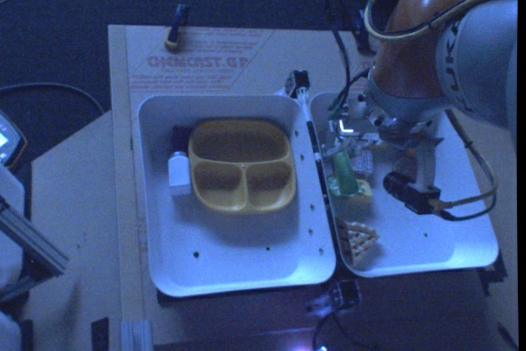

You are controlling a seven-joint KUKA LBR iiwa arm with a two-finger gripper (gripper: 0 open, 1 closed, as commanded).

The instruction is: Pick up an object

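Dim blue light, tan bench (82,177). I see the two-finger gripper (352,145) low in the right white bin (444,238), can't tell its grip. Green oblong object (343,174) lies just beside it, waffle-patterned tan piece (359,238) nearer. Left white bin (238,259) holds yellow divided plastic tray (242,165), small white bottle (179,173) touching its left.

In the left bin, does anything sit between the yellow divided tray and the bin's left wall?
Yes. In the camera view a small white bottle stands against the yellow divided tray's left edge, with bare floor of the left bin beyond it.
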